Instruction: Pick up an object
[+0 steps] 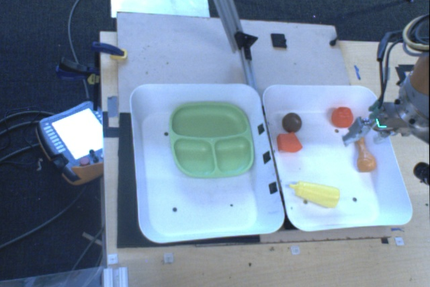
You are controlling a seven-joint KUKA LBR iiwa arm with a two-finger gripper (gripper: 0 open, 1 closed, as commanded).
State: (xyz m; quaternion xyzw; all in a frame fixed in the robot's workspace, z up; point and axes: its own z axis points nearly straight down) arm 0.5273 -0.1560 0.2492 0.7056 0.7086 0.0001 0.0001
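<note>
Gripper [364,131] hangs low over the right bin [396,208], just above the top end of the orange carrot-shaped piece [365,157]; whether it is released or clenched I cannot tell. Nothing visibly held. Best approach, I judge: centre over the carrot's slim body, straddle it crosswise, descend straight, keeping off the red block [342,116] nearby.

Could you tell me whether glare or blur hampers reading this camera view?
Camera view: even light, soft shadows; the right bin is nearly blown out white; the green plate reads clearly; the end effector looks soft and low-contrast beside the orange object.
</note>
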